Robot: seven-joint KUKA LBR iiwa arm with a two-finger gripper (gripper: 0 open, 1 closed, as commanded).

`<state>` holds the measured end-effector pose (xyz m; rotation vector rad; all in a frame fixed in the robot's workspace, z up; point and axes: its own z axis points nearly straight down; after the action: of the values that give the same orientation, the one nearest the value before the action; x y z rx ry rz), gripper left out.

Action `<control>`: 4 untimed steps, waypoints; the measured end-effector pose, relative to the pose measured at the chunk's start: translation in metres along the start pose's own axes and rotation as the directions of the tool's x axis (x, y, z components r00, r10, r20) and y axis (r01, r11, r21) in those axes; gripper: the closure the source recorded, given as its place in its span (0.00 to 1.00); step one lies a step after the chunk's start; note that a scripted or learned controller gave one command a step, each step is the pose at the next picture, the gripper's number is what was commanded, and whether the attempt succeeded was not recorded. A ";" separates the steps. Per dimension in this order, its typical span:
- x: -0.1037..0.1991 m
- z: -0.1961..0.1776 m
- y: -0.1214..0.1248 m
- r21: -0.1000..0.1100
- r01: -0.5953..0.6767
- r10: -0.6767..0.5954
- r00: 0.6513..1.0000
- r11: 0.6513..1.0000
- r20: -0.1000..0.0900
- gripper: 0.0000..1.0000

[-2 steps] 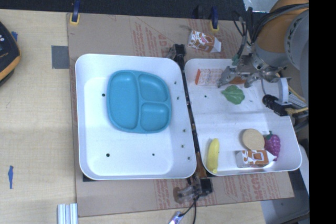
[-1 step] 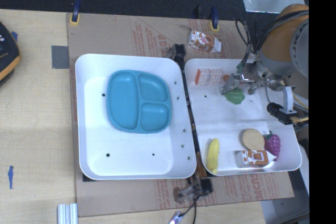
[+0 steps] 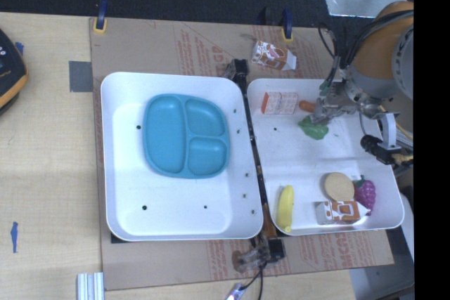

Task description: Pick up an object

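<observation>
Overhead, the grey arm with its orange band (image 3: 383, 24) reaches leftward into the right white bin (image 3: 295, 151), jaws (image 3: 322, 117) down on a green toy (image 3: 314, 128); their spread is unclear.

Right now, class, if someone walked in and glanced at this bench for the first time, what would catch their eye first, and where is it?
The blue divided plate stands out first, lying alone in the left white bin. Next comes the grey arm's gripper, down over a green toy at the back of the right white bin. At that bin's front edge lie a yellow banana and purple grapes.
</observation>
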<state>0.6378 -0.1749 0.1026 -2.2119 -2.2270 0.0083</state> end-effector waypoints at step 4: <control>0.034 0.010 0.019 0.000 0.000 0.000 1.000 1.000 -0.002 0.00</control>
<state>0.6562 -0.1409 0.0920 -2.2118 -2.2257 0.0061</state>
